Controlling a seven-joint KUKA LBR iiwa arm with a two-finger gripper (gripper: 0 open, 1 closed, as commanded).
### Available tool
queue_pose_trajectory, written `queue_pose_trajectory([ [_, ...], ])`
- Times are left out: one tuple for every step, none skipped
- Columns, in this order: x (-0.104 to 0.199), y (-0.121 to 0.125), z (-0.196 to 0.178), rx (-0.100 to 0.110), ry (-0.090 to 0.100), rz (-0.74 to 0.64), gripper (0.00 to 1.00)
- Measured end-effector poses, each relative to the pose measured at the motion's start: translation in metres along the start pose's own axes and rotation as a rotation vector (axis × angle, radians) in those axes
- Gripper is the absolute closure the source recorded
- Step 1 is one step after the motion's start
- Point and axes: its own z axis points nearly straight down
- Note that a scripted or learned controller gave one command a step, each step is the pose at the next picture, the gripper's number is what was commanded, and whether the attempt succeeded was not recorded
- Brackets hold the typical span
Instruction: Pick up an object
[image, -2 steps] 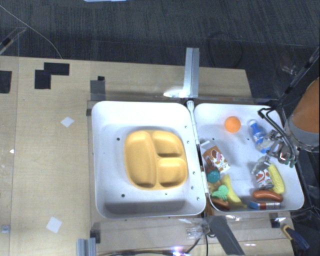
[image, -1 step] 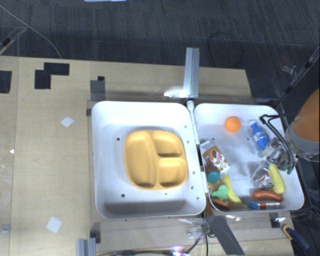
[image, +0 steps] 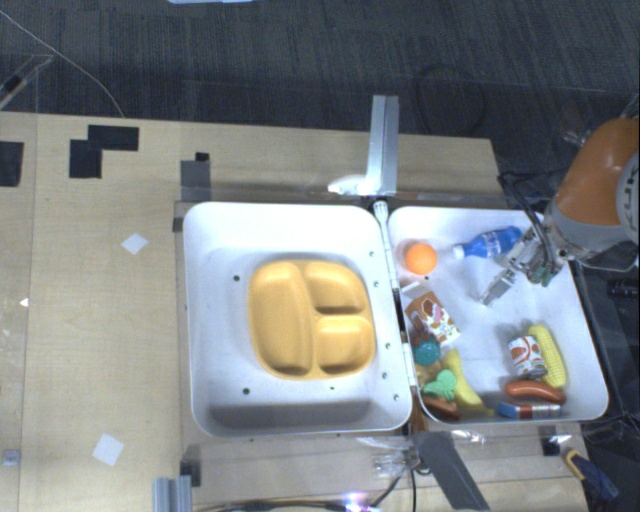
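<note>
My gripper (image: 506, 280) hangs over the upper right part of the right bin (image: 590, 330), pointing down and to the left, with bare white floor under its tip. A blue water bottle (image: 489, 243) lies just above and left of it, an orange ball (image: 420, 258) farther left. A brown-and-white snack pack (image: 432, 318) and a teal ball (image: 428, 352) lie by the bin's left wall. A yellow corn cob (image: 548, 353) and a red-and-white can (image: 524, 352) lie below the gripper. I see nothing held in the gripper.
The left bin (image: 215, 260) holds a yellow divided tray (image: 308, 318). Along the right bin's front edge lie a yellow banana (image: 458, 376), a green toy (image: 436, 381), a sausage (image: 535, 390) and a blue marker (image: 515, 408). A metal post (image: 384, 140) stands behind the bins.
</note>
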Motion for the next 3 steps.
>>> queue_pose_trajectory([
  [0.046,0.011,-0.010,0.002,0.004,0.157,0.00],
  [-0.028,0.018,0.002,0.005,0.004,0.292,0.00],
  [-0.030,0.021,-0.011,0.004,-0.002,0.282,1.00],
])
